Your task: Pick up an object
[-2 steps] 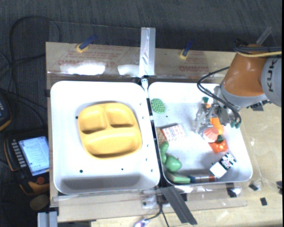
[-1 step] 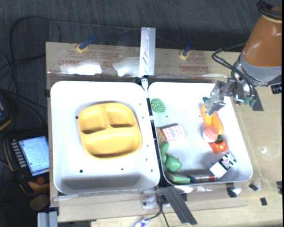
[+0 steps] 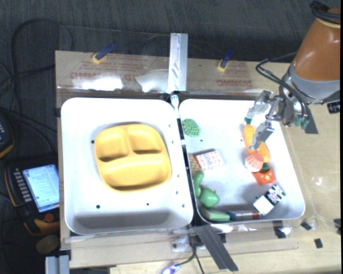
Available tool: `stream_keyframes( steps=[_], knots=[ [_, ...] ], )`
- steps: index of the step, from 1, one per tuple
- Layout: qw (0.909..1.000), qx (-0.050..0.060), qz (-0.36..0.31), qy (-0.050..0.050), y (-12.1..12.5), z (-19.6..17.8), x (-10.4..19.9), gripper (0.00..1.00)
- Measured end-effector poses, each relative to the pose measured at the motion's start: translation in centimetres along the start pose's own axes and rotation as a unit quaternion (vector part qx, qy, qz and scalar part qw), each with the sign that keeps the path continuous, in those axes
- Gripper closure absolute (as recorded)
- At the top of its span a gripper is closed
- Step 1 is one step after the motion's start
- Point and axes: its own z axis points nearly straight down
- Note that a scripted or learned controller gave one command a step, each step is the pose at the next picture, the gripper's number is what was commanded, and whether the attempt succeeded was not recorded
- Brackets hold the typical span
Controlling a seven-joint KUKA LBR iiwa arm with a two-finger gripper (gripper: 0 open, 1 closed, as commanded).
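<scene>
My gripper [image 3: 257, 127] hangs over the upper right part of the right bin [image 3: 228, 114], its two fingers spread apart and open. A small orange carrot-like piece [image 3: 249, 133] lies just below and between the fingertips, and I cannot tell whether they touch it. Right under it sit an orange and pink piece [image 3: 255, 161] and a red toy [image 3: 264, 176]. The same bin also holds a green dotted ball [image 3: 190, 127], a red and white packet [image 3: 209, 160], a green pepper [image 3: 208, 197], a marker [image 3: 235, 215] and a black and white block [image 3: 272, 198].
The left bin [image 3: 80, 210] holds a yellow compartment plate [image 3: 132, 154]. A ridge [image 3: 183, 153] divides the two bins. The arm's orange band [image 3: 320, 44] is at the upper right. Devices and cables lie on the floor to the left.
</scene>
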Motion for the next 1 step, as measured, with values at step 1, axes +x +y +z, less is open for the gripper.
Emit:
stream_keyframes(
  steps=[1],
  knots=[
    [0.9959,0.002,-0.09,-0.009,2.72,13.92,-2.51,0.0]
  ],
)
